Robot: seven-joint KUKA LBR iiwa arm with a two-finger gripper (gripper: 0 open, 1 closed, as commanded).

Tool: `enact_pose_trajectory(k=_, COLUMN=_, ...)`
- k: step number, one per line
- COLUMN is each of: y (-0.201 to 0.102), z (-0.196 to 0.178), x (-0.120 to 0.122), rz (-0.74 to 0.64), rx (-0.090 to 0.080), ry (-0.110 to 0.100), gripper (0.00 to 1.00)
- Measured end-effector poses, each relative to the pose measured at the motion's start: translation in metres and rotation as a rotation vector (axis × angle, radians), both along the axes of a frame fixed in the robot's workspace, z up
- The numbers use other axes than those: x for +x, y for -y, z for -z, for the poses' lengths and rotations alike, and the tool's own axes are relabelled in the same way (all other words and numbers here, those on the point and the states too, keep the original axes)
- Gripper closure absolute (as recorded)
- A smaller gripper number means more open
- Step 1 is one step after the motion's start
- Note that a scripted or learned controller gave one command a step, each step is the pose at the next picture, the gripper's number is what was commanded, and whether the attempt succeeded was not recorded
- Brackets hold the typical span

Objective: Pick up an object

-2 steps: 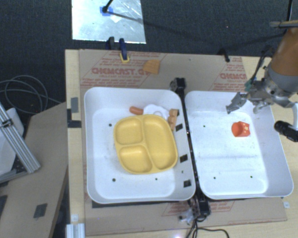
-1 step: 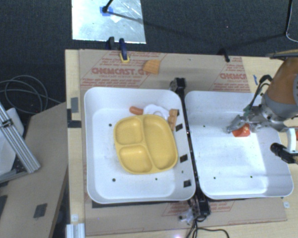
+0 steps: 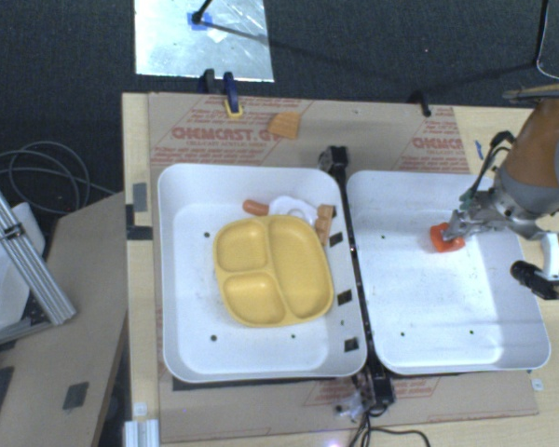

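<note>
A small red-orange object lies in the right bin, near its upper right part. My gripper hangs right at that object, touching or nearly touching its right side; the arm's grey wrist reaches in from the right. The left bin holds a yellow divided plate. Behind the plate lie a small orange sausage-shaped piece, a white piece and a brown block.
A tan block and a blue-and-yellow clamp sit on the cardboard behind the bins. A black divider runs between the bins. A black part juts over the right bin's right rim.
</note>
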State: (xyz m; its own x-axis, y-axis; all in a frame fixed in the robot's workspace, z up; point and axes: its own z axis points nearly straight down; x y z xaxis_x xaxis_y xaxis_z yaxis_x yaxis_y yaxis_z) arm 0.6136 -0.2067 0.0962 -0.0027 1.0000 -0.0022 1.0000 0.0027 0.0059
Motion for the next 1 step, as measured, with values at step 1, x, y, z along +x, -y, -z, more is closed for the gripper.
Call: enact_pose_trajectory(k=1, y=-0.0423, z=-0.1166, x=-0.0174, rz=-0.005, rx=0.001, ry=0.005, gripper=1.0)
